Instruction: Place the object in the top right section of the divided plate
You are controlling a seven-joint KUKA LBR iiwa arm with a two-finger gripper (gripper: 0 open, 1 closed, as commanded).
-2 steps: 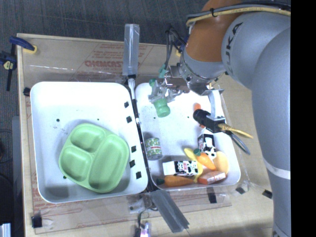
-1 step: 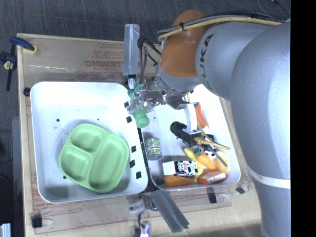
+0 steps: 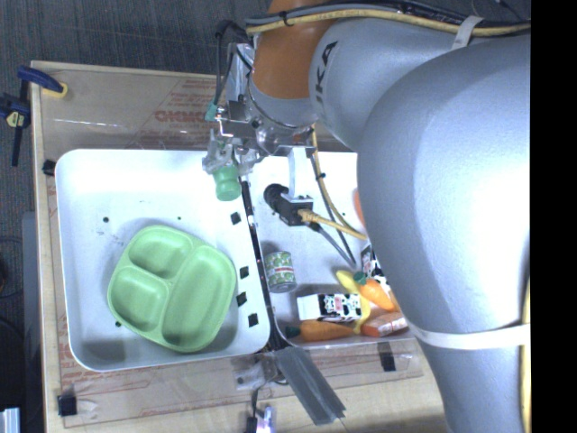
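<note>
A light green divided plate (image 3: 171, 287) with three sections lies in the left bin (image 3: 81, 206), toward its front. My gripper (image 3: 225, 167) hangs over the back right corner of that bin, close to the wall between the two bins. It is shut on a small green object (image 3: 226, 187), which sticks out below the fingers. The object is above and to the right of the plate, clear of its rim.
The right bin (image 3: 302, 242) holds a small printed can (image 3: 280, 270), a black-and-white carton (image 3: 330, 307), a carrot (image 3: 323, 331) and yellow and orange toy foods (image 3: 365, 289). The arm's bulk covers most of that bin. Bare bin floor surrounds the plate.
</note>
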